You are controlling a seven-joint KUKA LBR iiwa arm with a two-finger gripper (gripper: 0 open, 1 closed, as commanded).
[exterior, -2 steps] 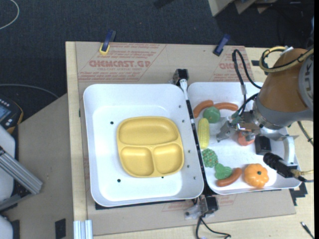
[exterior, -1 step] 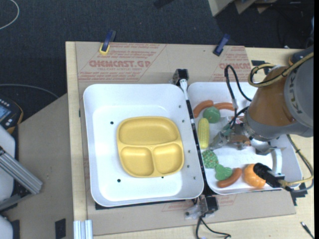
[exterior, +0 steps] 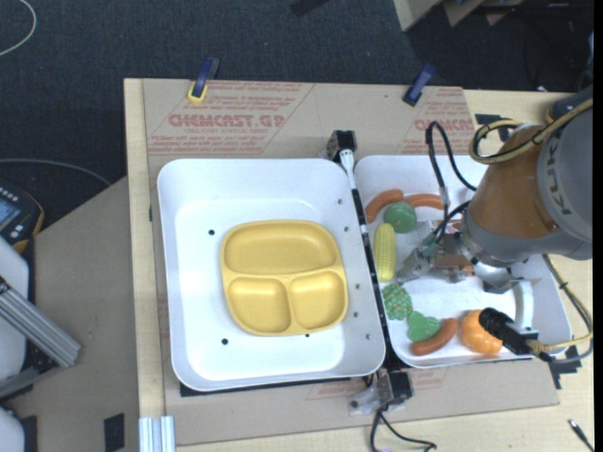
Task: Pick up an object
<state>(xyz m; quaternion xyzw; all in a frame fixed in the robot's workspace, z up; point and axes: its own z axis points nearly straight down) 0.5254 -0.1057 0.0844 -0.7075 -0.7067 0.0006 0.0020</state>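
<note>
In the right bin (exterior: 558,320) lie several toy foods. An orange sausage (exterior: 407,200) and a green vegetable (exterior: 400,217) sit at its far end, with a yellow corn cob (exterior: 384,250) along the left wall. A broccoli piece (exterior: 396,300), a green pepper (exterior: 423,327), a second sausage (exterior: 436,341) and an orange fruit (exterior: 480,332) lie at the near end. My gripper (exterior: 436,254) hangs low over the middle of this bin, just right of the corn, under the grey and orange arm (exterior: 516,205).
The left bin (exterior: 188,252) holds a yellow divided plate (exterior: 283,276). Cables loop off the arm over the right bin's far and near right corners. Clamps stand between the bins at the far and near ends.
</note>
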